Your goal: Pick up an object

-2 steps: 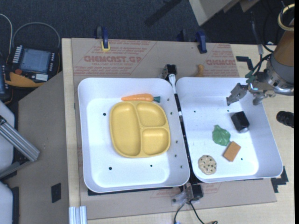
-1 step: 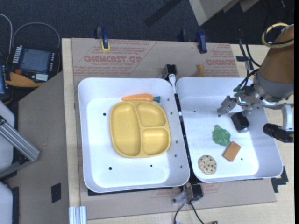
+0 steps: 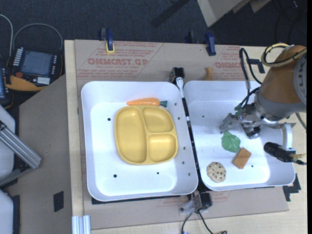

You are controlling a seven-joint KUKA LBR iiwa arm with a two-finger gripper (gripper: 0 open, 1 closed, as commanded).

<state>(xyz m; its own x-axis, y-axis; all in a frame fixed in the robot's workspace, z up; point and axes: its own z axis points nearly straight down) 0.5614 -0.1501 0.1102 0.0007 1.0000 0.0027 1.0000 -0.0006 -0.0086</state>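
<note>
While the gripper (image 3: 240,126), fingers spread and empty, hovers mid-right bin (image 3: 204,96), open floor lies upper-left of the green piece (image 3: 230,142), brown block (image 3: 242,158) and cookie (image 3: 216,171).

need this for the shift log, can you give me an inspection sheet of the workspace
surface: brown board bearing left white bin and right white bin, side by side.
job's things: in the right bin, green piece, tan block, cookie. In the left bin, yellow divided plate with a carrot at its far edge.
clutter: nothing seen.
grippers: gripper low in the right bin, just above the green piece; grasp state unclear.
cables: black cables at the arm; one cable at the front edge.
surroundings: blue clamps at the board's far edge; handheld screen unit on the left; dark floor.
</note>
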